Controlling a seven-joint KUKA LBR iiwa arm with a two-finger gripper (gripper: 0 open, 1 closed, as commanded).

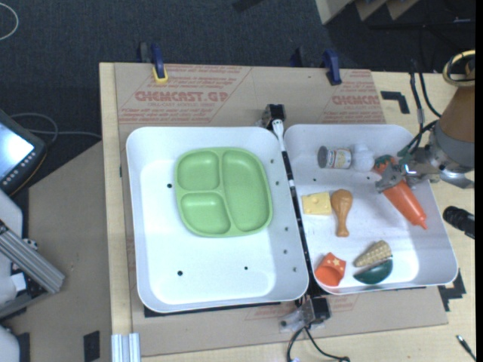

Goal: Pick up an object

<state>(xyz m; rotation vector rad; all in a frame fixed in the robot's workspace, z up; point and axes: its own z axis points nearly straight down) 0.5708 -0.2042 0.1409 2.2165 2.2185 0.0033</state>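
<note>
cardboard-topped bench (pixel 226 89), seemingly dark carpet (pixel 113 13)

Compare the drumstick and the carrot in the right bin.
The drumstick is tan and lies nearly straight up the view beside the cheese wedge; the carrot is orange, slants diagonally, and lies by the claw. Both are elongated toy foods in the right bin.
</note>
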